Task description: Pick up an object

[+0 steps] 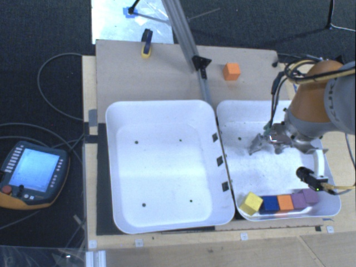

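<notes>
Four blocks (278,203) (one row) — end effector (261,144) above.

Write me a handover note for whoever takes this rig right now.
Tool: over the right bin, mid-bin, nothing seen between its fingers; open or shut unclear.
Objects: yellow block, blue block, orange block and purple block in a row along the right bin's near edge. Another orange cube sits on the bench behind the bins.
Done: nothing picked.
Left: the whole pick.
</notes>
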`<state>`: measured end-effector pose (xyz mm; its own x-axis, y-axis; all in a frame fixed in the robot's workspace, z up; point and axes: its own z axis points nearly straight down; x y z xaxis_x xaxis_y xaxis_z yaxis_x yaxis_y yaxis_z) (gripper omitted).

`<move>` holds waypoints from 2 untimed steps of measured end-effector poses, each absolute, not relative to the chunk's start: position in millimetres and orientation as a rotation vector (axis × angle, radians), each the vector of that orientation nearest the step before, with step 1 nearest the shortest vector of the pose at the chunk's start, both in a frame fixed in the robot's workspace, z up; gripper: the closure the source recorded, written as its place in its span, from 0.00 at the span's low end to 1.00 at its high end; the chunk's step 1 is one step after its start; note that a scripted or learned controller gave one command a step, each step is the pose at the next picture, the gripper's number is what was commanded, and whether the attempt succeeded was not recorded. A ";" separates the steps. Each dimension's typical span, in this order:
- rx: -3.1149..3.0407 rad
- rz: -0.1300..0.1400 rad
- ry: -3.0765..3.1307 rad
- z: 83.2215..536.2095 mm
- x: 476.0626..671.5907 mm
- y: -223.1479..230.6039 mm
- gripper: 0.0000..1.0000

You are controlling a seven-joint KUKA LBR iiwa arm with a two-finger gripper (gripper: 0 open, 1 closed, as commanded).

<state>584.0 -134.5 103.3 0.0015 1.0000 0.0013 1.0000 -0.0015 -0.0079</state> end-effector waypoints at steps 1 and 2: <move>-2.218 0.004 -2.217 88.6 528.9 -113.9 0.00; -2.223 -0.004 -2.224 101.3 532.7 -115.2 1.00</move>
<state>532.7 -115.2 101.3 -0.0007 1.0000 -0.0003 1.0000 0.0007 0.0038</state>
